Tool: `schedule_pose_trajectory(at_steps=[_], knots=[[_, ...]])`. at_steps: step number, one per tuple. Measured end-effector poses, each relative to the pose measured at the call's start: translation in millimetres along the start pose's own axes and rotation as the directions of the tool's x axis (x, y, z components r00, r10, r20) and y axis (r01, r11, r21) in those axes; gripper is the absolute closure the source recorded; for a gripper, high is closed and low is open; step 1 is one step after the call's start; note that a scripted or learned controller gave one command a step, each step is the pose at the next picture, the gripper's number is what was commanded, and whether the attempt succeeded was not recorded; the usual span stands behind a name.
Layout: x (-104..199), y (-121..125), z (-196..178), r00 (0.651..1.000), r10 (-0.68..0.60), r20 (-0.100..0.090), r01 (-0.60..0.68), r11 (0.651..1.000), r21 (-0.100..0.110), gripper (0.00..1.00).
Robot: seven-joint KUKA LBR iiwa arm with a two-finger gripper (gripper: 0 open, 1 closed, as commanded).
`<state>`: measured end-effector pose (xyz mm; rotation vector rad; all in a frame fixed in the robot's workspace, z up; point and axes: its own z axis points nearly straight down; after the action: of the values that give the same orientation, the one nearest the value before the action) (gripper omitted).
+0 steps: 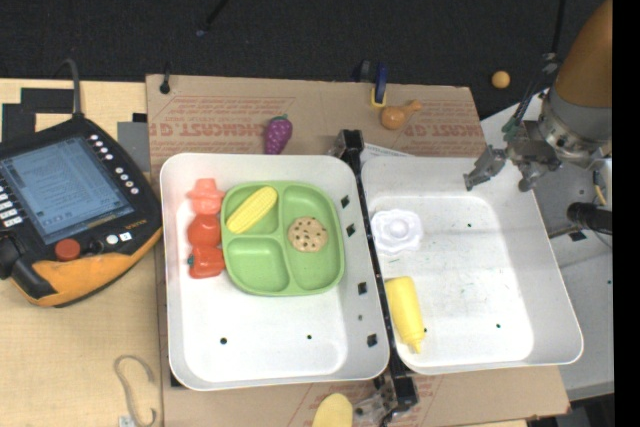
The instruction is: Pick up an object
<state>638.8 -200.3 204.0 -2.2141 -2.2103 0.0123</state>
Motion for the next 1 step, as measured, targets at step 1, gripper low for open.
schedule_pose_trajectory(at_steps=[1], knots=[[-0.3,2.7,-8.9,1.000,-0.002,0.003,0.002,1.000,-0.014,0.00]])
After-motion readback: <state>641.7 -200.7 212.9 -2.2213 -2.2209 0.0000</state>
